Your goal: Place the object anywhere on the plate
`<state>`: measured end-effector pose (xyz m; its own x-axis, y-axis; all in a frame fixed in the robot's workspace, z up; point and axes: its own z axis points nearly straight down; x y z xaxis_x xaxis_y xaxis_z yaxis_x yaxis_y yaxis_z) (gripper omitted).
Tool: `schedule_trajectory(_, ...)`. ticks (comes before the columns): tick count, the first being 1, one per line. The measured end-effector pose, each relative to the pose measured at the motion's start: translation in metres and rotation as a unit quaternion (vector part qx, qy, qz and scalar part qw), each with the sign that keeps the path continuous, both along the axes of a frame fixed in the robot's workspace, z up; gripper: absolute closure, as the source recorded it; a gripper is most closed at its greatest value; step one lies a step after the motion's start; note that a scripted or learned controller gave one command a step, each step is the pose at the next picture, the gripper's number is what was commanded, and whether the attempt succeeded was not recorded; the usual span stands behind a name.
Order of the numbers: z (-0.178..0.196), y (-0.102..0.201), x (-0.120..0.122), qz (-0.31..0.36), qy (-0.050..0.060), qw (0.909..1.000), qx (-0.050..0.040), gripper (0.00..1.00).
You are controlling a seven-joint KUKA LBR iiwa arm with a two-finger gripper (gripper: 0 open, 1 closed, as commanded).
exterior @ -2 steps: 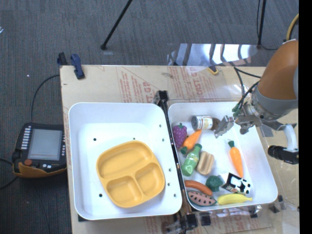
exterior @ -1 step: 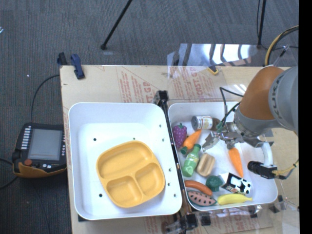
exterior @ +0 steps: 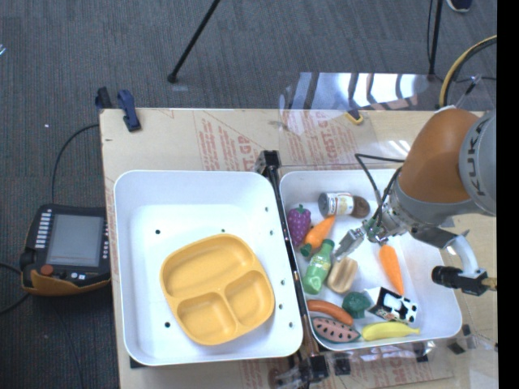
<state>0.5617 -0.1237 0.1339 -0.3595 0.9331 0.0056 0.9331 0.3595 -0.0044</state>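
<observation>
A yellow plate (exterior: 216, 288) with three compartments lies in the left white bin (exterior: 138, 209). The right bin (exterior: 442, 318) holds several toy foods. My gripper (exterior: 355, 239) hangs low over the middle of that bin, just above a tan bun (exterior: 340, 275) and right of a green bottle (exterior: 318, 266). An orange carrot (exterior: 319, 232) and purple grapes (exterior: 298, 223) lie to its left. A small jar (exterior: 342, 205) lies behind it. The grey and orange arm (exterior: 434, 173) hides the bin's back right part.
A second carrot (exterior: 392, 269) lies right of the gripper. Along the bin's front are a sausage (exterior: 331, 309), broccoli (exterior: 357, 303), a watermelon slice (exterior: 334, 330), a banana (exterior: 391, 330) and a black-and-white carton (exterior: 395, 305). A pendant (exterior: 69, 245) sits left of the bench.
</observation>
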Motion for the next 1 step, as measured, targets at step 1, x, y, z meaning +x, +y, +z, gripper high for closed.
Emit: schedule_trajectory(1,0.0104,0.0106,-0.0192,-0.061,0.002,0.9981,-0.0001,0.0)
